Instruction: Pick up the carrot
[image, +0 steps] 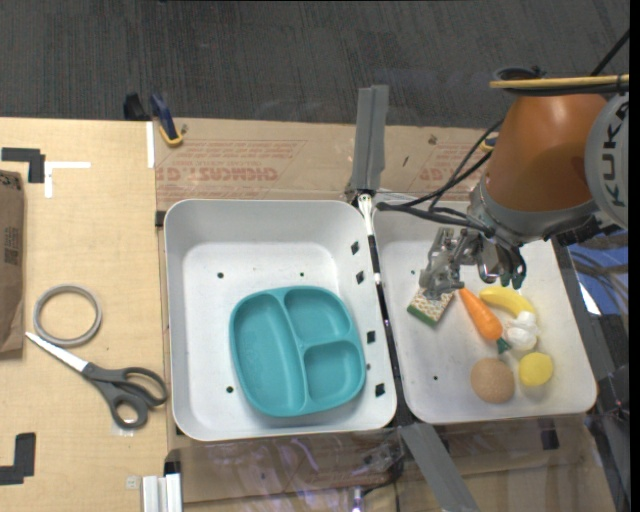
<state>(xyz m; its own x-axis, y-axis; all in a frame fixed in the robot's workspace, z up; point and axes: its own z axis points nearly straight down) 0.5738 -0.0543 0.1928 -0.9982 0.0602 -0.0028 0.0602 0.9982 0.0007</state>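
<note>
Gripper (462, 268) low in right bin (400, 300), finger state unclear | carrot (480, 314) just beside, lying flat | banana (508, 300) touching carrot

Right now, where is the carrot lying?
The carrot lies in the right bin, just below the gripper, between the sponge on its left and the banana on its right.

A divided tray (297, 350) lies in the left bin (190, 300); the carrot (480, 314) lies in the right bin (560, 395).
</note>
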